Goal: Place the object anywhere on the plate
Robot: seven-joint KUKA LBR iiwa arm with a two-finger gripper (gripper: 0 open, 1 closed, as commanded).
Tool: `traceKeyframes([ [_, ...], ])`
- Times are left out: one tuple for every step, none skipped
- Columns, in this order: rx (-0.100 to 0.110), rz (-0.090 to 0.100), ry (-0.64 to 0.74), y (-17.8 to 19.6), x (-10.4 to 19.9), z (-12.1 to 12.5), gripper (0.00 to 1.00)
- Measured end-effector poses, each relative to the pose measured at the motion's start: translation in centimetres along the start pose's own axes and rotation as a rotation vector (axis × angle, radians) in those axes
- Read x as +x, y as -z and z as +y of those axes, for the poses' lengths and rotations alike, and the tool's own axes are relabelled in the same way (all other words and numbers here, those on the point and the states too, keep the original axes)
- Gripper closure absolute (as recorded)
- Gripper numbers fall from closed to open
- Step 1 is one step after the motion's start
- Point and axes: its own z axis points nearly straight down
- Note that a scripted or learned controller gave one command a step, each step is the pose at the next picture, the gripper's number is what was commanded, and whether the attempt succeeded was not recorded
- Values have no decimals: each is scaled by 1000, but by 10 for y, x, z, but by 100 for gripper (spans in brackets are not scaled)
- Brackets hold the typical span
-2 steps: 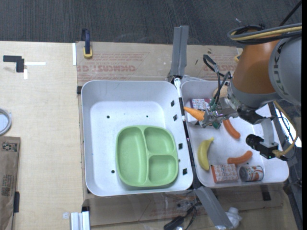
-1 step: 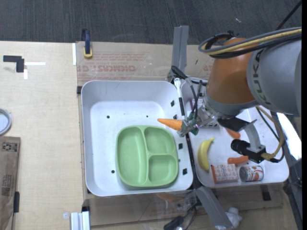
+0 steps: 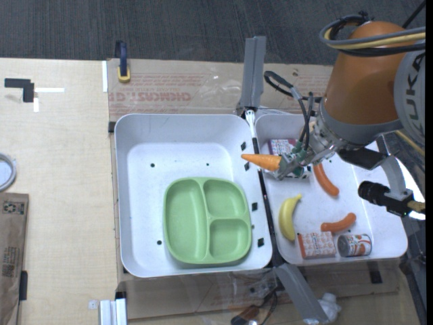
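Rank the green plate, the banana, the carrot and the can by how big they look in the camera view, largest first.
1. Green plate, by far.
2. Banana and carrot: alike in length, so unranked.
3. Can, smallest.

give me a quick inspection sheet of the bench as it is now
surface: two white bins side by side, left bin, right bin.
job's things: green plate with three compartments lies in the left bin; carrot held over the wall between the bins.
clutter: banana, two sausages, can and small box in the right bin.
grippers: claw shut on the carrot's thick end.
cables: black loop beside the arm.
surroundings: tape roll at the bench's left edge.
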Motion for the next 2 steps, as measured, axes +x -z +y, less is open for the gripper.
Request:
traceKeyframes([
  [0,0,50,22,96,3,100],
  [0,0,50,22,96,3,0],
])
